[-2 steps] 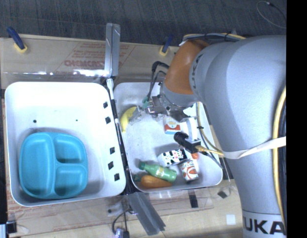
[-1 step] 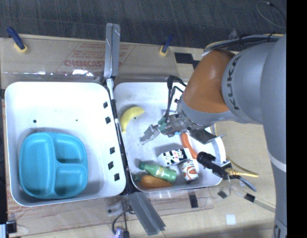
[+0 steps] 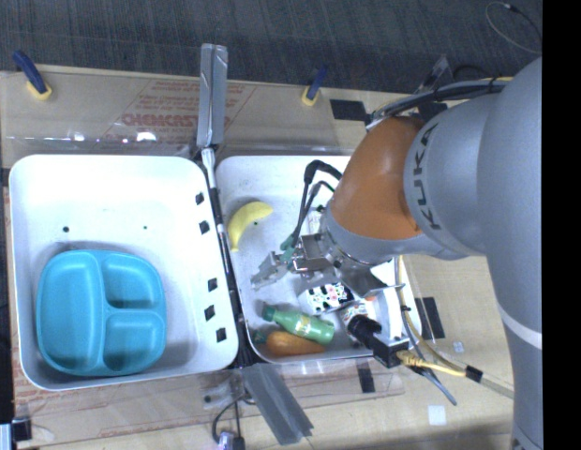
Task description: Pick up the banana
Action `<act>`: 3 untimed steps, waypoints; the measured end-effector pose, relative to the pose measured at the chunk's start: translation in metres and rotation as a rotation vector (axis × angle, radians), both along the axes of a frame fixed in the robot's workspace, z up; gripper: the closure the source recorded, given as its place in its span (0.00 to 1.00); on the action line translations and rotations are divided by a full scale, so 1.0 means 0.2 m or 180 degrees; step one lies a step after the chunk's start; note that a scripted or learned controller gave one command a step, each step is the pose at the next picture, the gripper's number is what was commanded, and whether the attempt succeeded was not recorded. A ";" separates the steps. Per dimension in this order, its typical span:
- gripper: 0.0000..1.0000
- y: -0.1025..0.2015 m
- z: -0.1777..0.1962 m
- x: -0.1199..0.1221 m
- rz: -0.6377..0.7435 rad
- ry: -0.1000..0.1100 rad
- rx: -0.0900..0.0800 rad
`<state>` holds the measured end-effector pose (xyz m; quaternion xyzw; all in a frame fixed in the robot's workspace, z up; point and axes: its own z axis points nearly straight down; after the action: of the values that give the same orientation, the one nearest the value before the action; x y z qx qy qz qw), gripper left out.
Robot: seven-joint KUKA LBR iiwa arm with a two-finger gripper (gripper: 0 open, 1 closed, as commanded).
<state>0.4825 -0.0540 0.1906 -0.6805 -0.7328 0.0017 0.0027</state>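
My tool [image 3: 272, 268] hangs over the middle of the right bin [image 3: 272, 169], reaching in from the right under my arm's orange band [image 3: 384, 190]. Its metal fingers [image 3: 265, 272] point left and look spread a little, with nothing pinched between them.

The banana [image 3: 244, 219] lies just above and left of the tool, near the bin's left wall, its curve opening downward. It is close to the fingertips but apart from them.

Below the tool, along the bin's near edge, lie a green bottle [image 3: 300, 323] and an orange carrot-like thing [image 3: 290, 344], touching each other. A white, patterned item [image 3: 328, 296] sits just right of the bottle, partly under my wrist.

In the left bin [image 3: 103, 181] a blue divided tray [image 3: 101, 313] rests in the near left corner. Both bins sit side by side on the desk [image 3: 459, 279].
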 end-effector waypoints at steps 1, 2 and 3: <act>0.00 0.05 0.12 0.38 0.0072 -0.0011 -0.0003; 0.00 0.20 0.00 0.54 0.0363 -0.0015 -0.0004; 0.00 -0.07 0.01 0.56 0.0521 -0.0020 -0.0003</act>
<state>0.5950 -0.0671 0.1918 -0.6183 -0.7860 0.0001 0.0000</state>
